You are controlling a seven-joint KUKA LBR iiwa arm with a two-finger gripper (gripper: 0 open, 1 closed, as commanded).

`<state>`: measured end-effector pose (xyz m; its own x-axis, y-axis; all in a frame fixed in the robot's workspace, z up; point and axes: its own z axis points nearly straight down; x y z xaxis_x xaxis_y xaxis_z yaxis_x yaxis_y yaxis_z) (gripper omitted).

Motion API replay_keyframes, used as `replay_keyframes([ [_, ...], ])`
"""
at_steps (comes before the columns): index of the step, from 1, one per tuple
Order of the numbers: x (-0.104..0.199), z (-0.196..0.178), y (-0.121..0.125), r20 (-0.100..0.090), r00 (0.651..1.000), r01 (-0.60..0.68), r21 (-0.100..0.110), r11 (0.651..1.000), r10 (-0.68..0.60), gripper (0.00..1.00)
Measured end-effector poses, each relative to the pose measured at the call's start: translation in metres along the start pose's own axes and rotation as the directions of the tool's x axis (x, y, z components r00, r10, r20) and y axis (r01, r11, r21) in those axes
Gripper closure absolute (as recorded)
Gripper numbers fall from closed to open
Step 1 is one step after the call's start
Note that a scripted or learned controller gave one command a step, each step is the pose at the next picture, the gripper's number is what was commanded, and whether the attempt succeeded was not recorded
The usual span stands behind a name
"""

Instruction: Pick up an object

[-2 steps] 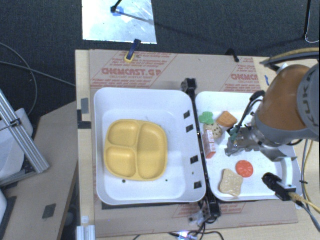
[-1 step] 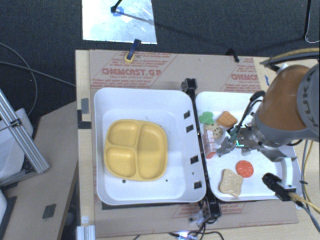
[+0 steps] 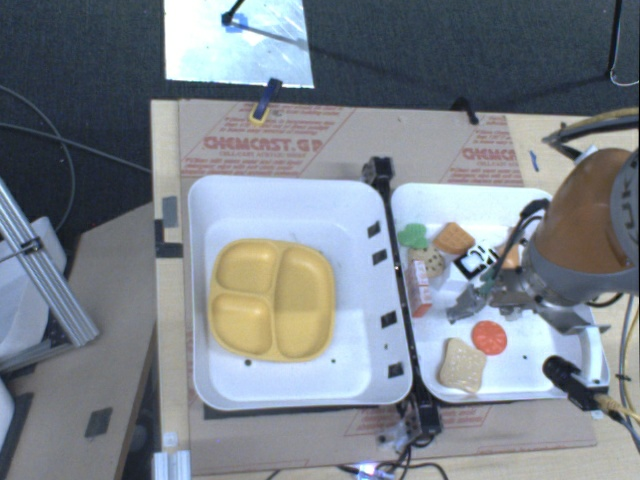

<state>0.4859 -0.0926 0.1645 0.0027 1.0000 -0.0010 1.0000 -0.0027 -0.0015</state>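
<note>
The right white bin [image 3: 530, 373] holds several small toy foods. A green piece [image 3: 412, 235] and an orange cracker-like piece [image 3: 454, 239] lie at its far left. A small red-and-white carton [image 3: 420, 290] and a speckled beige piece [image 3: 433, 264] sit below them. A red round slice [image 3: 489, 337] and a pale bread-shaped slice [image 3: 462, 364] lie near the front. My gripper [image 3: 466, 304] hangs low over the bin's middle, just above the red slice and right of the carton. A black-and-white item [image 3: 474, 261] sits beside the wrist. I see nothing between the gripper's tips.
The left white bin [image 3: 215, 208] holds a yellow divided plate [image 3: 272, 299]. A black divider [image 3: 398, 288] joins the two bins. The arm's orange band [image 3: 597, 218] looms over the right bin's right side. Cardboard lies under both bins.
</note>
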Motion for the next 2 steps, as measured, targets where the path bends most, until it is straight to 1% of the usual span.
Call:
replay_keyframes([
  [1, -0.035, 0.025, 0.0, -0.001, 1.0, 0.0, -0.001, 1.0, 0.0, 0.0],
  [2, -0.068, 0.023, 0.001, 0.001, 1.0, 0.001, -0.004, 1.0, -0.001, 0.0],
])
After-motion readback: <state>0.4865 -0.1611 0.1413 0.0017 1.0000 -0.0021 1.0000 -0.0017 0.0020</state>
